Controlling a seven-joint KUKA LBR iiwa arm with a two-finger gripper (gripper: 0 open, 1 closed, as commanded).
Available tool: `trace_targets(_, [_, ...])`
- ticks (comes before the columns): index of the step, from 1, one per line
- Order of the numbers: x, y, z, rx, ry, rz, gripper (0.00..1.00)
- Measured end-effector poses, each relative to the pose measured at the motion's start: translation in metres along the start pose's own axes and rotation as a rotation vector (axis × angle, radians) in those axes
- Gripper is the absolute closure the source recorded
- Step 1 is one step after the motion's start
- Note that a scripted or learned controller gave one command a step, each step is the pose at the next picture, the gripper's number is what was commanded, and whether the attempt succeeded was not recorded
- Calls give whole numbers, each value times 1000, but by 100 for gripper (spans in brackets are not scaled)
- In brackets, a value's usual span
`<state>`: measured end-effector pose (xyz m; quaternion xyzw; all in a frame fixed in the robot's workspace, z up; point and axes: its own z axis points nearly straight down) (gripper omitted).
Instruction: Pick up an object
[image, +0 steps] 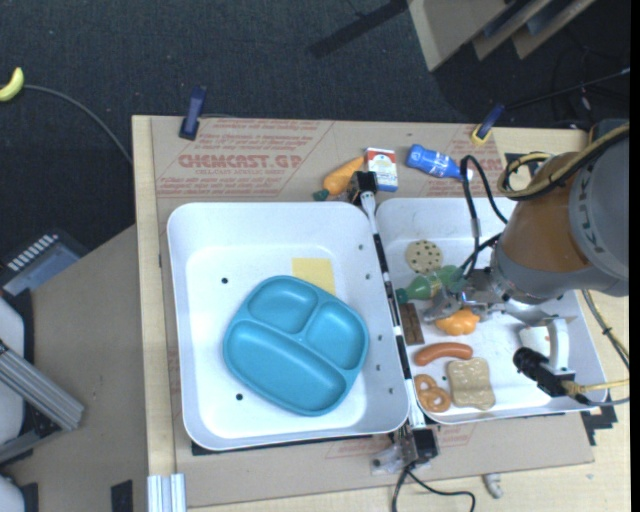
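The gripper (452, 297) sits low in the right bin (575, 395); finger opening cannot be determined. Touching it below: one smooth orange fruit (459, 322). Farther below: one sausage (442, 353), one pretzel (432, 392), one cracker (470, 383).

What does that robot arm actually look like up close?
The arm is a thick, rounded grey tube with a broad orange band above its wrist. Black cables loop beside it. Its gripper is a small metallic piece at the tip.
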<state>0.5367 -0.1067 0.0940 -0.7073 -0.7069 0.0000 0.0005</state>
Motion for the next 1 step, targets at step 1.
trace_targets(1, [66,13,-91,-2,0,-3,100])
